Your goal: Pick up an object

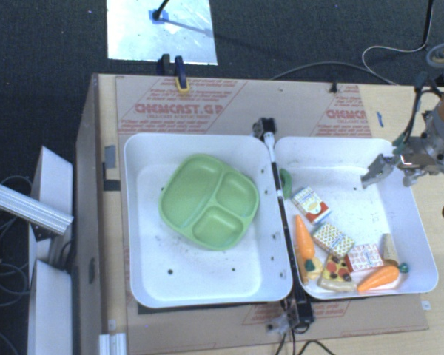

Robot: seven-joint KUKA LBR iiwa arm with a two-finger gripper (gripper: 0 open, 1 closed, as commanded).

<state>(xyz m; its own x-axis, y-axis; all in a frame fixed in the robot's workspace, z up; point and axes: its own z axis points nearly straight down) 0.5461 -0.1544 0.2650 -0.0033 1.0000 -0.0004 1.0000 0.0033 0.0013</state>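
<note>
Fingers [375,171] hang at three o'clock over the right bin [422,235], whether spread or closed I cannot tell; the left bin [144,198] carries a green tray [209,201]; toy food, including a carrot [304,247], crowds the right bin's five o'clock corner.

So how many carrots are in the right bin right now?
2. One carrot lies along the bin's left wall, beside the divider. The other carrot lies at the near right corner. The pile of toys between them could hide more.
</note>
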